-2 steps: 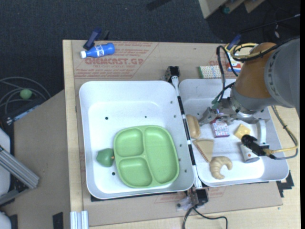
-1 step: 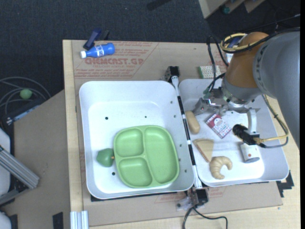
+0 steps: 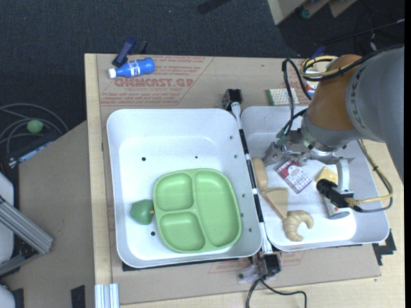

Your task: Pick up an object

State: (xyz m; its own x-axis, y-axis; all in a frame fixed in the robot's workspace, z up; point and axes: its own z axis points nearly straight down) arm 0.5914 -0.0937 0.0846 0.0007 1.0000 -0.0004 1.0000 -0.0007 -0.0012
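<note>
Claw [image 3: 297, 154] low over packet [image 3: 294, 176] in right bin [image 3: 366, 233], near its left wall; grip can't tell. Croissant [image 3: 298, 224] by front edge.

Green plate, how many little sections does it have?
3. The green plate in the left bin has one long section on its right side and two smaller ones on its left, stacked upper and lower.

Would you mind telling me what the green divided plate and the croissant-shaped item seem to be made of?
The green divided plate looks like moulded plastic: uniform pale green, smooth matte sheen, rounded compartment ridges. The croissant-shaped item is probably a plastic or rubber toy food, judging by its even tan colour and smooth ridges, though the view leaves that open.
</note>
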